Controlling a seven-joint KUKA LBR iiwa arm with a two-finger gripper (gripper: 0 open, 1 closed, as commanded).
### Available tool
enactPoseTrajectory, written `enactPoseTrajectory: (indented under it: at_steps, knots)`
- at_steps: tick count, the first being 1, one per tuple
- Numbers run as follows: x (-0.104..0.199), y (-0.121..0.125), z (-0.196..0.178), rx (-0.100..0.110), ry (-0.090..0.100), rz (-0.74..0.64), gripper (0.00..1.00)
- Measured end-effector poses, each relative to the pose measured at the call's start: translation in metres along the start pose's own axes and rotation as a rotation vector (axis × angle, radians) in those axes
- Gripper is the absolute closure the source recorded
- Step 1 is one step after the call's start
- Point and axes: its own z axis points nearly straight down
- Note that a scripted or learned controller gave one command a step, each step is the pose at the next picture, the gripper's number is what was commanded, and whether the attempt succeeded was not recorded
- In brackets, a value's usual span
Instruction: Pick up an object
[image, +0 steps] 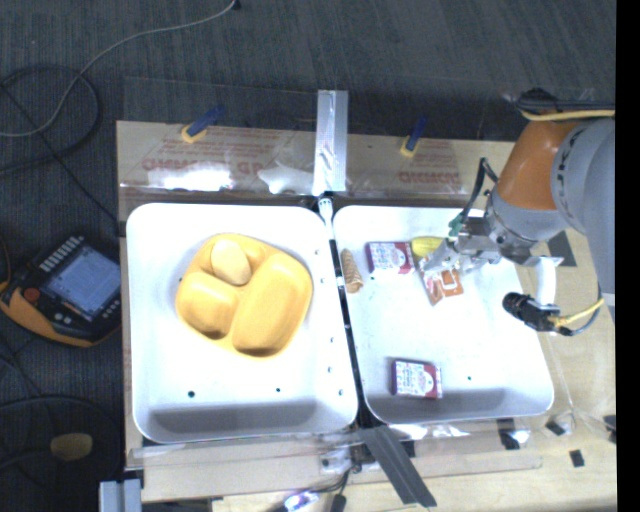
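My gripper (447, 265) reaches into the right bin (500, 380) from the right, low over its upper middle. Right at its tip lies a small orange-red packet (444, 287), with a yellow object (426, 244) just to the upper left. A maroon packet (388, 257) lies left of these. Another maroon packet (416, 378) rests near the bin's front. A small brown stick-like item (350, 270) sits by the bin's left wall. Whether anything sits between the fingers is hidden.
The left bin (160, 390) holds a large yellow lumpy object (243, 293). A metal divider (331, 150) stands at the back between the bins. A handheld controller (65, 290) lies on the floor to the left. The arm's orange band (528, 170) looms over the right bin's back corner.
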Motion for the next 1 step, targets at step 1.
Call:
enactPoseTrajectory:
  at_steps: [1]
  knots:
    - [0.0559, 0.0089, -0.1095, -0.003, -0.001, 0.039, 1.00]
